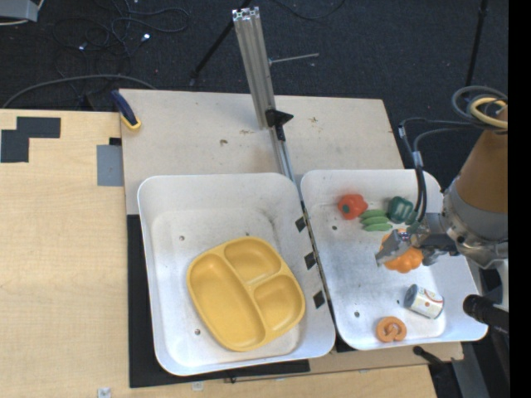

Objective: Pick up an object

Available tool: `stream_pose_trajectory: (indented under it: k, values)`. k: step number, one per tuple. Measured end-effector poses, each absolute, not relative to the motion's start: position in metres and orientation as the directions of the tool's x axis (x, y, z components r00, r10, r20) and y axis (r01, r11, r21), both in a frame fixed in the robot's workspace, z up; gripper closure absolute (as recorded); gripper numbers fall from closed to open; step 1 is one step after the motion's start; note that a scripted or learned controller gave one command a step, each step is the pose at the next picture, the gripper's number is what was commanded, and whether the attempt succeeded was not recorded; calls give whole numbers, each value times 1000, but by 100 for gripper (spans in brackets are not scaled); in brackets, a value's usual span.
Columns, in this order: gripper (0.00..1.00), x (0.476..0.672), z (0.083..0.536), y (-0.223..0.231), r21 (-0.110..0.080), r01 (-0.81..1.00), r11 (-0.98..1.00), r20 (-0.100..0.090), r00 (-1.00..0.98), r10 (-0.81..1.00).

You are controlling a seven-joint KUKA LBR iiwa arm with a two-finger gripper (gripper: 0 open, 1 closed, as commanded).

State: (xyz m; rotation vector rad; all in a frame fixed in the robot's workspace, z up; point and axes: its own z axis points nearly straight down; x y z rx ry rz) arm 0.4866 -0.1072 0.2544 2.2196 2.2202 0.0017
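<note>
In the right bin (348, 322), my gripper (397, 249) is low over the middle right, reaching in from the right. A small orange object (406, 262) lies right at its tip, partly covered by it. I cannot see whether that object is gripped or just lying under the gripper. Close behind it are a red round object (352, 206), a light green piece (376, 220) and a darker green piece (400, 208). Nearer the front lie a small white can (424, 302) on its side and an orange ring (391, 330).
The left bin (166, 222) holds a yellow divided plate (246, 292). A metal post (255, 65) rises behind the two bins. The arm's body (485, 189) stands over the right bin's right edge. Bare floor shows in the right bin's left half.
</note>
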Motion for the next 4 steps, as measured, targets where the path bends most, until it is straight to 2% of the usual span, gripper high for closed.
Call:
stream_pose_trajectory:
  k: [1,3,4]
  values:
    - [100,488,240,-54,-4,1000,4,2,-4,1000]
    - [100,517,228,52,-4,1000,5,2,-5,1000]
    - [100,522,236,110,-3,1000,6,2,-6,1000]
